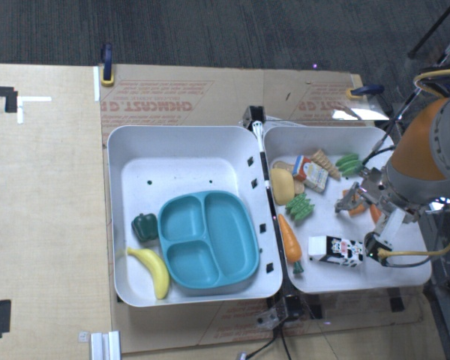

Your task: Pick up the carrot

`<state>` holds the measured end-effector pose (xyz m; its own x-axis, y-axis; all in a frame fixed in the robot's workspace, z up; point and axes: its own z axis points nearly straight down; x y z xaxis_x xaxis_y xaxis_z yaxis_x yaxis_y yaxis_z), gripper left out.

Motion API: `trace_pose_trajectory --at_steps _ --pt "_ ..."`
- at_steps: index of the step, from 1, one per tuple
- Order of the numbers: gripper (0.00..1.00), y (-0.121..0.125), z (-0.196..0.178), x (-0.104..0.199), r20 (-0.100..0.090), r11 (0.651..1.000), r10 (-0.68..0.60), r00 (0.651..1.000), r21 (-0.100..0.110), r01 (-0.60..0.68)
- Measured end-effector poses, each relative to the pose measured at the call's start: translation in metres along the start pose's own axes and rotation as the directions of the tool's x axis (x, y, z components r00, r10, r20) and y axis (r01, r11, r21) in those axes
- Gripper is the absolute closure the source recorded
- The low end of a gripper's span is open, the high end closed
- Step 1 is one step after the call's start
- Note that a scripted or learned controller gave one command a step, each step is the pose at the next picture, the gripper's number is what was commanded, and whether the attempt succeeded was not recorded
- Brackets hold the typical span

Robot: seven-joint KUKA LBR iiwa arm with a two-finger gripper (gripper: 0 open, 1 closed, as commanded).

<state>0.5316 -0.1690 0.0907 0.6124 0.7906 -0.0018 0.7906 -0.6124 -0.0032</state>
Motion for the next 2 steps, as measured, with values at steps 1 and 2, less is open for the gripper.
trace_pose_trajectory --at_steps 1,2 --pt "0.0 -0.0002 0.0002 0.0262 0.001 0.975 0.222 0.975 0.001 -0.222" --pt "1.0 -0.0007 -0.0079 0.0256 0.005 0.977 0.215 0.977 0.005 -0.215"
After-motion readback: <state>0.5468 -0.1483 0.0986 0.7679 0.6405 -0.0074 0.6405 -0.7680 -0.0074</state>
